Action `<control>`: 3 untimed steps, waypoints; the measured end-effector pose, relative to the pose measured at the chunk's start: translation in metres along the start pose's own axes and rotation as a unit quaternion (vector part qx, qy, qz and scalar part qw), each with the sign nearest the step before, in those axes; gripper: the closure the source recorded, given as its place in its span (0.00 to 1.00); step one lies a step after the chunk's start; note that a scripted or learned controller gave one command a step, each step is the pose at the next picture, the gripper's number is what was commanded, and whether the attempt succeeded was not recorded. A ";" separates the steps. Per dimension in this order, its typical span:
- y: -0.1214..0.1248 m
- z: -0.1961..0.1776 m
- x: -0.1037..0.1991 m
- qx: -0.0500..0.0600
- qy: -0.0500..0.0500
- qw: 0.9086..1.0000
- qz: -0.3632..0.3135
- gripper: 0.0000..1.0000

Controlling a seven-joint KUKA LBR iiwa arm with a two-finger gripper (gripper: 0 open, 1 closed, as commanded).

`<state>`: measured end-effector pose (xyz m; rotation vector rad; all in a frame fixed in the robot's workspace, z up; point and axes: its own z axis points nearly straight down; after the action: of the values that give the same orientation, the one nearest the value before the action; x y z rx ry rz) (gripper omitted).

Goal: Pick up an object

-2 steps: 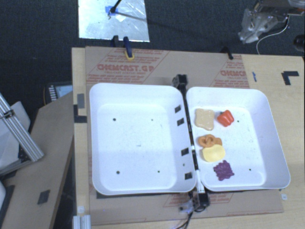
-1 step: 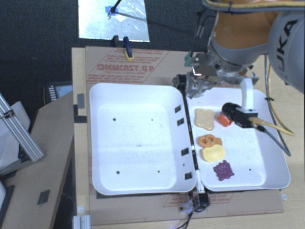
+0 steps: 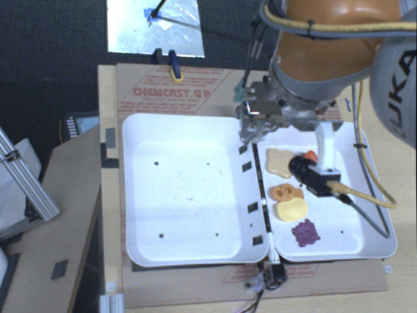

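Note:
The right bin (image 3: 348, 237) holds several small items. A beige flat piece (image 3: 279, 162) lies at its far left, and a small orange piece (image 3: 311, 155) sits just right of it. Nearer the front are an orange pretzel-shaped piece (image 3: 285, 192), a yellow lump (image 3: 292, 209) and a purple grape cluster (image 3: 305, 232). My gripper (image 3: 251, 128) hangs over the far end of the divider between the bins, just up and left of the beige piece. The wrist hardware hides its tips, and I see nothing held in it.
The left bin (image 3: 182, 194) is bare white plastic with a few dark specks. A black block with a yellow cable (image 3: 315, 177) hangs from the wrist over the right bin. A shiny metal sheet (image 3: 155, 18) lies behind the bench.

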<state>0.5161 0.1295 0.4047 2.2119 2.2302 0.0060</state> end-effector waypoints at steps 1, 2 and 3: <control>-0.030 -0.042 0.013 -0.001 0.000 1.000 0.001 1.00; -0.029 -0.119 0.024 -0.003 0.001 1.000 0.001 1.00; -0.023 -0.131 0.082 -0.001 0.000 1.000 0.001 1.00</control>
<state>0.4924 0.2109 0.5359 2.2130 2.2288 0.0080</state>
